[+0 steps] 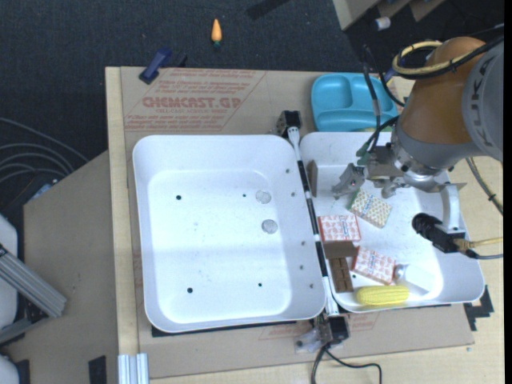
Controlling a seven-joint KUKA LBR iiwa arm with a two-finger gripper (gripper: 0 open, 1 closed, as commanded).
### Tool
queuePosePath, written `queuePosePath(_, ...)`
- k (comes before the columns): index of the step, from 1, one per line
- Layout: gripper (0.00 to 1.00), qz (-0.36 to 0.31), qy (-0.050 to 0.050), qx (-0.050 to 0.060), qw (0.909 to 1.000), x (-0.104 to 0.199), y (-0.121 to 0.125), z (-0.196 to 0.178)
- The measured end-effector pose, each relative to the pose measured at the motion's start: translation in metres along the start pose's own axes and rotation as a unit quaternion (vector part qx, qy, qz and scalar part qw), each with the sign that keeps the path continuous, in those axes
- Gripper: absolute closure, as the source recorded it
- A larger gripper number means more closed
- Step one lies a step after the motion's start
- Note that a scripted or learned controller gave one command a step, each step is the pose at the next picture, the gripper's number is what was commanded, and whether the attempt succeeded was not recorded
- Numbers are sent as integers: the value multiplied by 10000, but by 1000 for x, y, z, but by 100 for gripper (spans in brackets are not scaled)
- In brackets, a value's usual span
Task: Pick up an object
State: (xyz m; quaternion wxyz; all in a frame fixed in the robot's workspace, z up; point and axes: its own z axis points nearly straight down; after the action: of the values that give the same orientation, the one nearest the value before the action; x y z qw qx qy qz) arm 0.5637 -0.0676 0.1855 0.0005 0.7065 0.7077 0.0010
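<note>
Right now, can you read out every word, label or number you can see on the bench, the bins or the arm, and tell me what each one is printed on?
"CHEMCAST GP", large red letters on the brown protective paper sheet covering the bench behind the bins.
Smaller red lines above and below it on that sheet: too blurred to read.
Large dark lettering on the grey arm link: cut off, unreadable.
Patterned small red-and-white packets in the right white bin: print too small to read.

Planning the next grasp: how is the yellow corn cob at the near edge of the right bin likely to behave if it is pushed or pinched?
The yellow corn cob looks rounded and elongated, so a sideways push would probably roll it. It lies along the right white bin wall, which may block one finger. Its bumpy surface probably gives fair grip.
</note>
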Motion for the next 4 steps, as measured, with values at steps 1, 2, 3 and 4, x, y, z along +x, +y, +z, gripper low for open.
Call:
queuePosePath(1, 0, 11, -10, 2, 10000, -38, 35, 10)
queuePosePath(2, 0, 8, -12, -30, 10000, -24, 29, 97)
queuePosePath(3, 0, 10, -1, 8, 10000, -10, -34, 0)
queuePosePath(4, 0, 11, -14, -26, 10000, -31, 11, 97)
